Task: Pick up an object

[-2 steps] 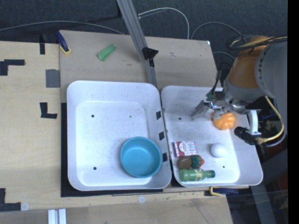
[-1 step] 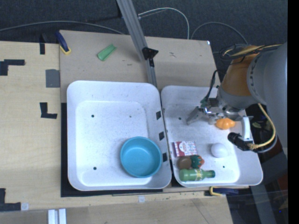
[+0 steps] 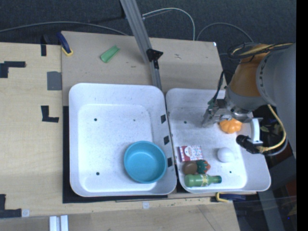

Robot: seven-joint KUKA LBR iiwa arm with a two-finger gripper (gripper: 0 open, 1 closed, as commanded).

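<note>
We see two-finger gripper [image 3: 211, 119] low in right white bin [image 3: 192, 100], jaws seemingly spread, pinching nothing. Small orange rounded object [image 3: 230, 125] just beside it, on bin floor. We judge pick not yet made: closing and lifting remain.

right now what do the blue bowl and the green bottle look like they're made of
Blue bowl: probably plastic, judging by its uniform matte colour with a soft sheen and thin rim. Green bottle: likely glossy plastic, perhaps a toy, given its bright highlights; too small to be sure.
</note>
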